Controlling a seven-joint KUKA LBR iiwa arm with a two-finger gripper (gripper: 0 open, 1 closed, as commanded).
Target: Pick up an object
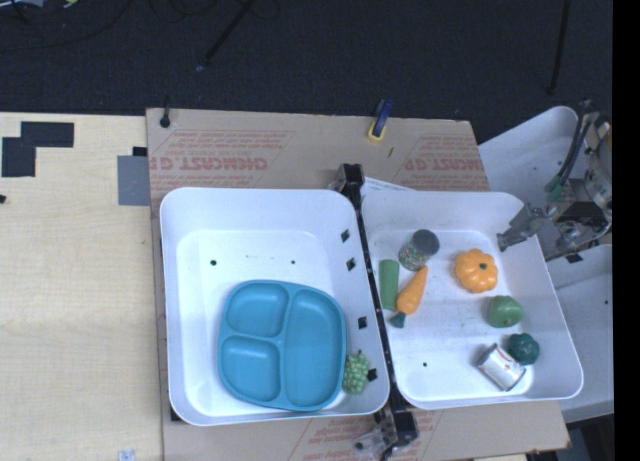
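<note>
The right bin [450, 394] holds several small items: a grey can [420, 247], a green cylinder [389, 284], an orange carrot [412, 291], an orange pumpkin [476, 270], a green round fruit [504, 310], a dark green piece [523, 348] and a silver can [498, 366] lying on its side. My gripper [550, 221] hovers over the bin's right rim near the far corner, up and to the right of the pumpkin. Nothing shows in its grasp.
The left bin [190, 249] holds a blue divided plate [282, 344] and a bunch of green grapes [355, 373] by its right wall. Both bins rest on a cardboard sheet [260, 149]. A blue and yellow clamp [379, 121] sits at the sheet's far edge.
</note>
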